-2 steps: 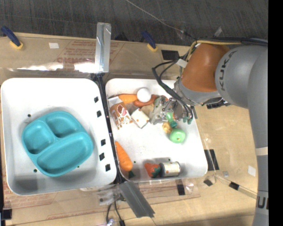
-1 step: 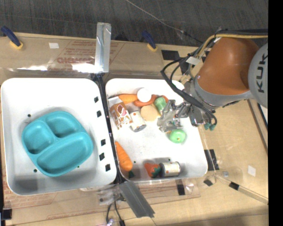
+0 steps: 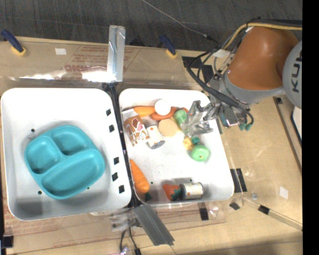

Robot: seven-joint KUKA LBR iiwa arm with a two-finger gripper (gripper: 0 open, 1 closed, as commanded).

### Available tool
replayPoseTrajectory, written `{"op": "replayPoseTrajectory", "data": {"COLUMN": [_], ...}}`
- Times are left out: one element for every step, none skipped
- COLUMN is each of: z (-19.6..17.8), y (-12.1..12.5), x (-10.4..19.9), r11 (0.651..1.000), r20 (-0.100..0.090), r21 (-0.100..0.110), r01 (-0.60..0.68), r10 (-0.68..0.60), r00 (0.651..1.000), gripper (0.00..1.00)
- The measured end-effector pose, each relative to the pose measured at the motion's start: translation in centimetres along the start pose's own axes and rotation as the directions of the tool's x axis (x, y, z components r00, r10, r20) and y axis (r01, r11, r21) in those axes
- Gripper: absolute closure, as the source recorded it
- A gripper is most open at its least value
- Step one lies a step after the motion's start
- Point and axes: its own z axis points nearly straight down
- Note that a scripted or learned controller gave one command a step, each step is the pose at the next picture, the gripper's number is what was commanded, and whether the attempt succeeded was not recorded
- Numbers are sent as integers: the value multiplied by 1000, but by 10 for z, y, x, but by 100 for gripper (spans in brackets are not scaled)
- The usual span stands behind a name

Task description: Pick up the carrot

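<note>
An orange tapered carrot (image 3: 139, 178) lies along the left wall of the right bin (image 3: 218, 177), near its front corner. A second orange, carrot-like piece (image 3: 143, 111) lies at the back of the same bin. My gripper (image 3: 195, 122) hangs over the bin's right back part, above a small yellow item (image 3: 189, 141) and close to a green apple (image 3: 200, 153). It is well to the right of and behind the front carrot. I see nothing held in it.
The right bin also holds a tan disc (image 3: 168, 128), a white ball (image 3: 162, 107), a brown-and-white box (image 3: 135, 130), a white cup (image 3: 156, 141), a can (image 3: 191, 189) and a red item (image 3: 171, 191). A teal divided plate (image 3: 64, 160) sits in the left bin (image 3: 10, 116).
</note>
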Motion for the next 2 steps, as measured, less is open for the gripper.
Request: {"op": "replayPoseTrajectory", "data": {"z": [-83, -34], "y": [-28, -32], "x": [14, 69], "r11": [968, 862], "r20": [2, -3], "r21": [2, -4], "r01": [253, 507], "r10": [-253, -507], "r00": [968, 862], "gripper": [100, 100]}}
